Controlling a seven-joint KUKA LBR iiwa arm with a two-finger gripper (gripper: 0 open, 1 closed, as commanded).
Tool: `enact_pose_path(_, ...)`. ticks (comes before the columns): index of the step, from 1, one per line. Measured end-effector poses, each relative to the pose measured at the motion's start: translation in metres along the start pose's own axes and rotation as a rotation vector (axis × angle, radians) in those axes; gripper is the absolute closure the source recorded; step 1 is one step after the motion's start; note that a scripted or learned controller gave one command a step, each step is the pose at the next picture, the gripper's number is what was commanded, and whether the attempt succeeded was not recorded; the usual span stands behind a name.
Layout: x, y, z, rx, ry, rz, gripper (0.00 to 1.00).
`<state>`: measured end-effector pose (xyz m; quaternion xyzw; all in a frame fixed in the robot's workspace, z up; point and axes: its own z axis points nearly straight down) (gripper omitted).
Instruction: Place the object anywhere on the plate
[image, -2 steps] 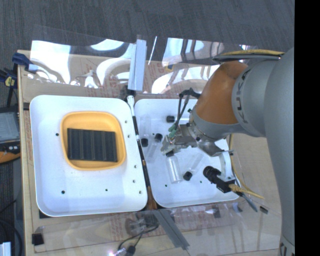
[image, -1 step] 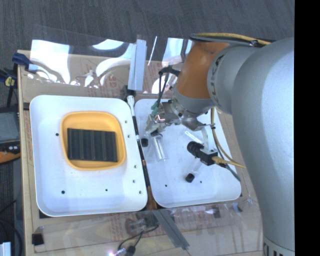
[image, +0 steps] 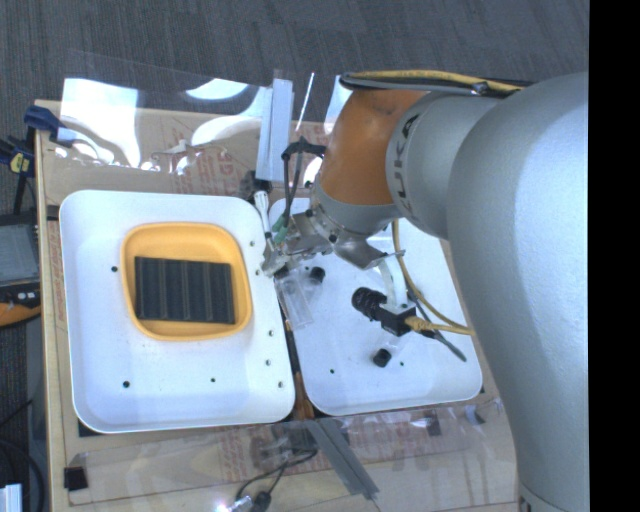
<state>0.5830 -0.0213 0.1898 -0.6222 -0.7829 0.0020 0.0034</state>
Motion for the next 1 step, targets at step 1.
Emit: enact_pose_path(1,0.0000,0.0000,0.0000,0.000,0.000,0.000,0.00)
